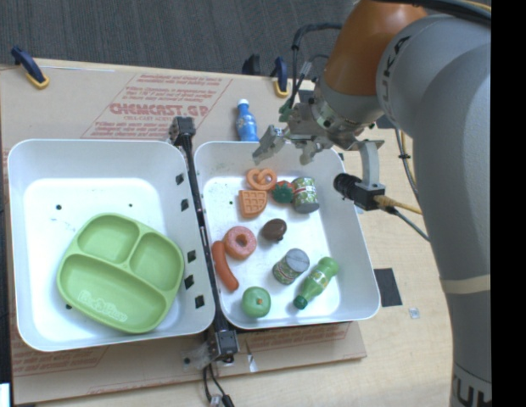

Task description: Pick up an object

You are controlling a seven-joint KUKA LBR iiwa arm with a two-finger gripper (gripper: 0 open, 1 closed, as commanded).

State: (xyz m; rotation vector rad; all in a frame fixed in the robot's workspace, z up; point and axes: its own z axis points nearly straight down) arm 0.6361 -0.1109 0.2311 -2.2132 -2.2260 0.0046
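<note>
The right bin (352, 227) holds several toy foods: a pretzel (261, 178), a waffle (252, 203), a leafy green piece (284, 192), a green-labelled can (304, 194), a brown lump (273, 229), a pink donut (240, 242), a sausage (225, 265), a grey can (290, 266), a green bottle (316, 282) and a green apple (256, 302). My gripper (288, 147) hangs over the bin's back edge, just behind the pretzel. It is open, its fingers spread, with nothing between them.
The left bin (25, 176) holds a green divided plate (120, 271). A blue bottle (245, 121) lies on the cardboard behind the right bin. A black clip (182, 129) sits where the bins meet. The arm's cable and a black fitting (356, 189) overhang the right bin's right wall.
</note>
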